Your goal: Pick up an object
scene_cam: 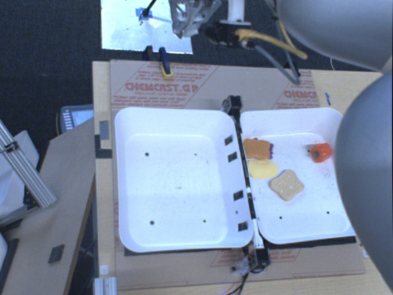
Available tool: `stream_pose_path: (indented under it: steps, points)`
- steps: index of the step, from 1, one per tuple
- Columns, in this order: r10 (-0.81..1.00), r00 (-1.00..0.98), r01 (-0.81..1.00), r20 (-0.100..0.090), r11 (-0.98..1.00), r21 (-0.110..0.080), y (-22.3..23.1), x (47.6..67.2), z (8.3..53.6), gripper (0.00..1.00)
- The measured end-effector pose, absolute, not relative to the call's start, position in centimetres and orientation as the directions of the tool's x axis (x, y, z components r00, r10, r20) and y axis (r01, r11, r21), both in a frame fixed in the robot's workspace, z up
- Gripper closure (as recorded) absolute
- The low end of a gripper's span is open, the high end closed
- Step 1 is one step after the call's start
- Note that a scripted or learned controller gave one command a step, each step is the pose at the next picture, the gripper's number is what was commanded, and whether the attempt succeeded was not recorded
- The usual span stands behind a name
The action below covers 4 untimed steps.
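The gripper is hanging at the top of the camera view, beyond the far edge of the bench and well apart from both bins; its metal fingers are blurring against a bright white sheet behind them, so I cannot tell whether they are parted or closed, and nothing is showing between them. The grey arm is sweeping in large from the right and is covering the right bin's near right corner. Working outward, the right bin is holding every candidate object: an orange block with a purple edge lying just beside the central divider, a pale yellow flat piece touching or nearly touching it, a tan toast-shaped piece just beside that, and a red-orange pepper-like toy lying apart toward the right. The left bin is sitting alongside on the cardboard base. Judging risk: the three clustered pieces are crowding one another, so a descent there is likely to be nudging a neighbour or closing on two at once; the flat yellow piece is offering little height to pinch; the block near the divider is risking a finger striking the rim. The isolated pepper toy appears the safer target.
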State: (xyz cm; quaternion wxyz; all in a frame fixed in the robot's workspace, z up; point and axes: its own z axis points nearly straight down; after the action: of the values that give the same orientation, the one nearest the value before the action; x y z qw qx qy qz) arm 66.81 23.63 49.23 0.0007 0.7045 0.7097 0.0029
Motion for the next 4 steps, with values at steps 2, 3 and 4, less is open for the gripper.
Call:
stream_pose_path:
  steps: [2,3,4]
  points:
    - [1.000,-0.010,1.000,0.003,0.010,0.005,23.5,66.8,50.2,1.00]
    - [1.000,-0.007,1.000,0.002,0.007,0.004,23.4,66.8,53.0,1.00]
    - [1.000,-0.008,1.000,0.001,0.008,0.002,23.5,66.8,53.5,1.00]
